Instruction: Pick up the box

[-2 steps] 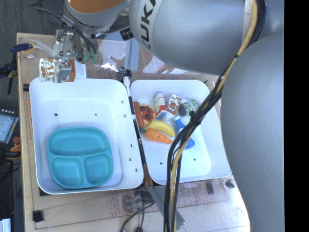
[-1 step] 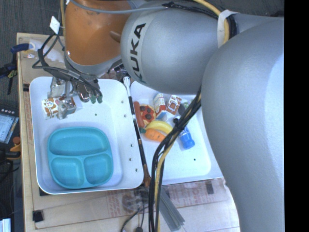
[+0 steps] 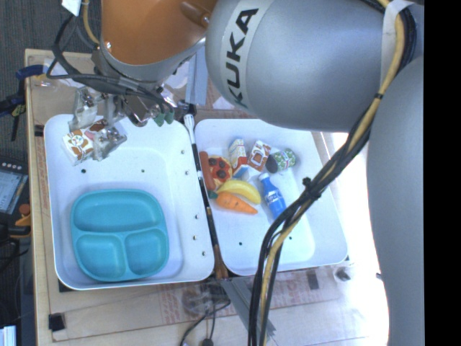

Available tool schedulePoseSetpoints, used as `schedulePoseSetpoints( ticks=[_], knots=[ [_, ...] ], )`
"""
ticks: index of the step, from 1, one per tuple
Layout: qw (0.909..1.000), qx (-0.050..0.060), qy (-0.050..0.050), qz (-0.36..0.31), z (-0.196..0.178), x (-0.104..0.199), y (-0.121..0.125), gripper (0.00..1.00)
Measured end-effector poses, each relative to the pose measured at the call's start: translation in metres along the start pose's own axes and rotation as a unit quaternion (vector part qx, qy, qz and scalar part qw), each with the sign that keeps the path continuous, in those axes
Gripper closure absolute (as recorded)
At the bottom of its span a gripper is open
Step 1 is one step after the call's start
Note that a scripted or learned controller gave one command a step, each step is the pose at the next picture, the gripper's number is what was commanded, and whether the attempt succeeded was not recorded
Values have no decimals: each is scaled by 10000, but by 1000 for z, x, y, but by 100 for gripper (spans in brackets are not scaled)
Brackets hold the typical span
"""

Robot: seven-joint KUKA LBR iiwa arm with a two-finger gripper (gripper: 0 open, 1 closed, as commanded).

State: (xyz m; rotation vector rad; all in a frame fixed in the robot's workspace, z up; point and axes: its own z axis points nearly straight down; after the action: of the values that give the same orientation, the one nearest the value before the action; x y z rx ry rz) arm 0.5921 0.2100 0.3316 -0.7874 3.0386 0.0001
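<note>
Meanwhile, the gripper (image 3: 97, 132) hangs at the left bin's (image 3: 54, 193) eleven o'clock corner, jaws seemingly clamped on a small box (image 3: 79, 144). A slow, straight lift should keep that grip secure.

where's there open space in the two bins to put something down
Right bin: its near half is bare, below the carrot and blue bottle. The far half is crowded with toys. Left bin: a bare strip lies between the teal tray and the gripper, plus a narrow margin along the divider side.

One camera is looking down at a slant from above the bench (image 3: 108, 305). It is taking in both bins, with the arm (image 3: 302, 56) looming close beneath the lens.
</note>
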Motion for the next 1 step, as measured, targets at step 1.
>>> schedulePoseSetpoints(
  ticks=[1],
  knots=[
    [9949, -6, 11, -1010, 3, -60, -23, 100]
  ],
)
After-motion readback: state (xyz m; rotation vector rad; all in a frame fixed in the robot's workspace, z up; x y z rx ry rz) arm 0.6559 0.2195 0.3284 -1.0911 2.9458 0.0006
